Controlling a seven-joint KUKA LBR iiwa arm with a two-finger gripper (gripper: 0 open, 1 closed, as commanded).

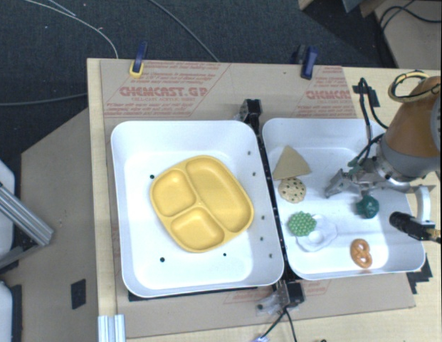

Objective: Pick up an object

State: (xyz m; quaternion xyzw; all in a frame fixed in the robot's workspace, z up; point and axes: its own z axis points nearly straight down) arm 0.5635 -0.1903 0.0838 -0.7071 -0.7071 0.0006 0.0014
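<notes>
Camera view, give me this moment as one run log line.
gripper: open, over right bin | holding: nothing | teal object: beside it | yellow tray: left bin

"CHEMCAST GP" printed in red, twice, on brown board point(206, 84)

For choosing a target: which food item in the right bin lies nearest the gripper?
The dark teal ball, just beside the gripper; the cookie, pretzel and green broccoli lie farther.
</notes>
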